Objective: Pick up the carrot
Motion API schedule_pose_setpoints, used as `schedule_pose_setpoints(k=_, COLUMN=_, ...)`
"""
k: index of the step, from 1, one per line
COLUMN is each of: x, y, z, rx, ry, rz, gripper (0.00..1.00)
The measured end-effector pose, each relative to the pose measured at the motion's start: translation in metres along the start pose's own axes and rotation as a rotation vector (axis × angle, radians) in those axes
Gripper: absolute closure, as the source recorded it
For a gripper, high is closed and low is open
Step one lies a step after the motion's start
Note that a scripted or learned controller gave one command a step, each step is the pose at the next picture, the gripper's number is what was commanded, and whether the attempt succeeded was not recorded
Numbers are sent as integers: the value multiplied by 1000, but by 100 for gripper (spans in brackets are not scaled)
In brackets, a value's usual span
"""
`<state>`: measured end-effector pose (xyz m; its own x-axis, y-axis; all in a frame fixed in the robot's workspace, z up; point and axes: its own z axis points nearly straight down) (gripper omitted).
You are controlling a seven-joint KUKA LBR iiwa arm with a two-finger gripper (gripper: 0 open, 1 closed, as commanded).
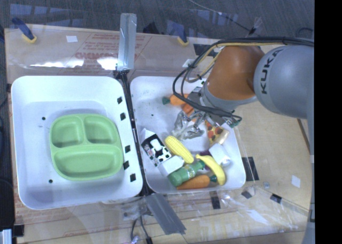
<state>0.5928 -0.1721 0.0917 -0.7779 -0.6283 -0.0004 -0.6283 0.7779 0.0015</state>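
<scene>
An orange carrot (178, 100) with a dark green end lies near the far wall of the right bin (143, 104), partly hidden under the arm's wrist. My gripper (189, 123) hangs low over the middle of that bin, just in front of and right of the carrot, its metal parts close to the bin floor. I see nothing clearly between them. A second orange, elongated item (195, 182) lies against the bin's near wall.
In the right bin lie a yellow corn cob (179, 149), a banana (214, 168), a green item (187, 173), a black-and-white carton (155, 149) and a red-spotted piece (216, 133). A green divided plate (84, 146) sits in the left bin (24, 130).
</scene>
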Motion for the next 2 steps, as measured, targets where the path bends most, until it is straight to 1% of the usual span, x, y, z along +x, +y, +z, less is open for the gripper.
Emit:
schedule_pose_setpoints(k=1, x=14, y=7, z=0, rx=0, ry=1, rz=370, gripper=100)
schedule_pose_setpoints(k=2, x=-28, y=46, z=-39, rx=4, ry=-4, rz=119, gripper=100)
